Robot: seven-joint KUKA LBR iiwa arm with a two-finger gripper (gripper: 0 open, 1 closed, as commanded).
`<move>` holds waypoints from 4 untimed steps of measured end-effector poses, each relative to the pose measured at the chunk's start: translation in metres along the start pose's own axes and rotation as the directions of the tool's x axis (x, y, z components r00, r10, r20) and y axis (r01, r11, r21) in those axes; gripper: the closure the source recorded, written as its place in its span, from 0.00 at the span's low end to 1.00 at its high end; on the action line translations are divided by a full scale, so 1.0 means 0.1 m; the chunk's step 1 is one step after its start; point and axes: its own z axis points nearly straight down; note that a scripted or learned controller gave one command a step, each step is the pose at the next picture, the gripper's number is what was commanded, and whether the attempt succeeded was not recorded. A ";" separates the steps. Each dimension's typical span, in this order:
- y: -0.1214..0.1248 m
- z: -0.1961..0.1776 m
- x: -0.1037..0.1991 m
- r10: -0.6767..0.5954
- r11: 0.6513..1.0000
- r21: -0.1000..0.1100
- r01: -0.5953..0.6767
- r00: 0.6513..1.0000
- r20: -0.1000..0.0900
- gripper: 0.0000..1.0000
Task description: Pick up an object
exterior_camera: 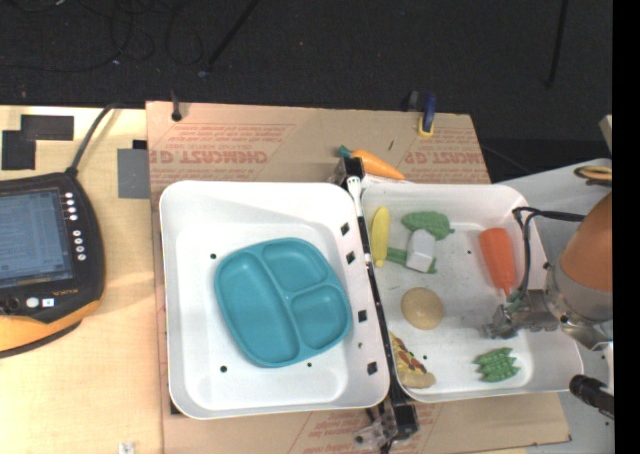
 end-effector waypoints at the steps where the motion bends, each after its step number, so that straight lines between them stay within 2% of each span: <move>1: 0.01 -0.99 0.96 -0.017 1.000 -0.006 0.017 1.000 -0.002 1.00; 2: -0.04 -1.48 1.67 -0.016 1.000 -0.002 0.016 1.000 -0.002 1.00; 3: -0.06 -1.84 2.66 -0.019 1.000 0.000 0.019 1.000 -0.002 1.00; 4: 0.35 -1.98 1.74 0.000 1.000 -0.001 0.000 1.000 0.005 1.00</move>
